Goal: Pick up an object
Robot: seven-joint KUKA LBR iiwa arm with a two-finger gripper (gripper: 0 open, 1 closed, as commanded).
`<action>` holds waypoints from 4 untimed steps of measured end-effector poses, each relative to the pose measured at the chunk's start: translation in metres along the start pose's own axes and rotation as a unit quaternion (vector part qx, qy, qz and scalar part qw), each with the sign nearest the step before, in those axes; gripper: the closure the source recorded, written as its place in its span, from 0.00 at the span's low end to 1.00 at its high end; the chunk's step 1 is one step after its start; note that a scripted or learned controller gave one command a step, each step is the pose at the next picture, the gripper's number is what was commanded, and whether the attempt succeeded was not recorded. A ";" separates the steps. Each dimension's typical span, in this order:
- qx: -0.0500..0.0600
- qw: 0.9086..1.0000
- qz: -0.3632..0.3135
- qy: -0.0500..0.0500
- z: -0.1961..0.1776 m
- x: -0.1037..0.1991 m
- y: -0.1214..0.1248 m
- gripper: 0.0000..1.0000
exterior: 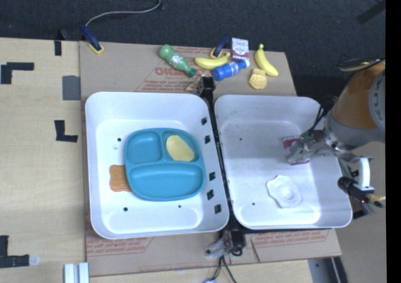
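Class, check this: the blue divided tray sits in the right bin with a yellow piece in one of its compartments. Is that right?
Not quite. The camera view shows the blue divided tray in the left bin, not the right bin. The yellow piece does lie in one of its compartments.

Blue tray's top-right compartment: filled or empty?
Filled: a yellow oval piece lies in the blue tray's top-right compartment.

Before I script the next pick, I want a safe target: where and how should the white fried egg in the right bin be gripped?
The fried egg lies flat on the floor of the right bin, apart from its walls. Probably best to come straight down from above and pinch across its thin outer edge, since the flat, low shape offers no side to hook. The end effector sits just up-right of it.
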State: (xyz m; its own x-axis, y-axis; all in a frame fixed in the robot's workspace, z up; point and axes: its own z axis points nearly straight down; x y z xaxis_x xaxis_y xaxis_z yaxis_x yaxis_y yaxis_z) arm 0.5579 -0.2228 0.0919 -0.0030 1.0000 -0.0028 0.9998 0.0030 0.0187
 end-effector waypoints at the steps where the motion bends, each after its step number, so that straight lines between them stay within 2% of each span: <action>1: 0.010 1.000 0.001 0.001 -0.002 0.058 0.036 1.00; 2: 0.007 1.000 -0.002 0.007 0.004 0.013 0.008 1.00; 3: 0.007 1.000 0.001 0.001 0.005 0.027 0.074 1.00; 4: 0.011 1.000 -0.003 0.013 0.005 0.039 0.076 0.00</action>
State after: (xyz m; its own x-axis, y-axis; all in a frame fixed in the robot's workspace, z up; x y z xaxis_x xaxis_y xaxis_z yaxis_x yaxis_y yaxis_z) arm 0.6339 -0.1836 0.0885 -0.0084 0.9997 0.0234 1.0000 0.0085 -0.0036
